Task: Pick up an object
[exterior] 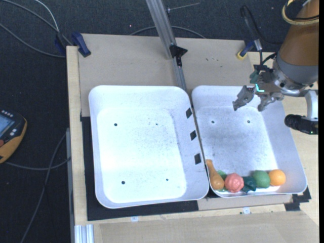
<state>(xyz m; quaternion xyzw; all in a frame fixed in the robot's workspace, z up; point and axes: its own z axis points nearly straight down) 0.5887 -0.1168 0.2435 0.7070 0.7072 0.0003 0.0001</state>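
Observation:
Several toy fruits lie in a row along the near wall of the right bin (pixel 283 135): an orange carrot-shaped piece (pixel 214 176), a pink-red ball (pixel 233 182), a green ball (pixel 261 178) and an orange ball (pixel 277 176). A dark teal piece (pixel 249 185) is wedged between the pink and green ones. My gripper (pixel 253 101) hangs over the far part of the right bin, well away from the fruits. Its two fingers are spread apart, open, with nothing between them.
The left bin (pixel 101 110) sits beside the right one, with black clips (pixel 193 134) along their shared edge. A metal pole (pixel 162 19) slants over the bench's far side. Blue clamps (pixel 81 44) grip the board's corners. A handheld pendant (pixel 10 130) lies at far left.

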